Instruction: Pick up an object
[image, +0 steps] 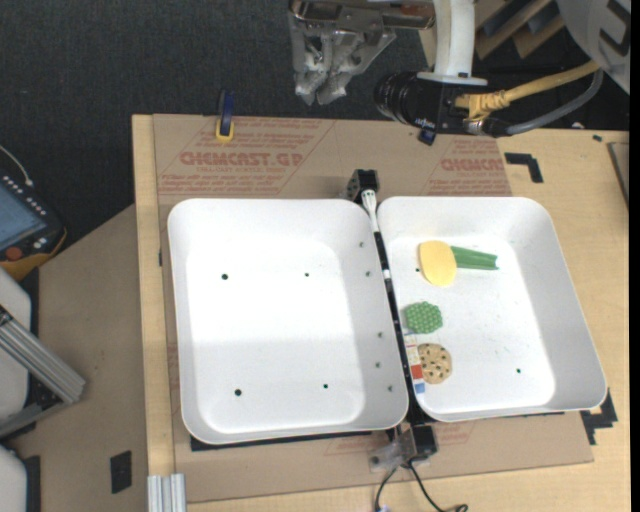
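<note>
Four small items lie in the right bin (560, 300), all toward its left side near the divider: a yellow rounded piece (437, 263) at the far end, a green strip (474, 259) touching its right edge, a green bumpy disc (423, 318) nearer, and a tan speckled cookie shape (433, 362) nearest, just beside a small red and blue scrap against the wall. All look like light, flat toy food, probably stiff plastic or rubber with a smooth skin that could slip. Judging by shape, the yellow piece offers the thickest body, so pinching across its narrow width seems the best hold; the cookie and disc sit low and may be hard to get under. The left bin (200, 300) is glossy white plastic on a cardboard-covered bench (160, 160). The tool (328, 70) hangs high beyond the far edge, and whether it is apart or together I cannot tell.
</note>
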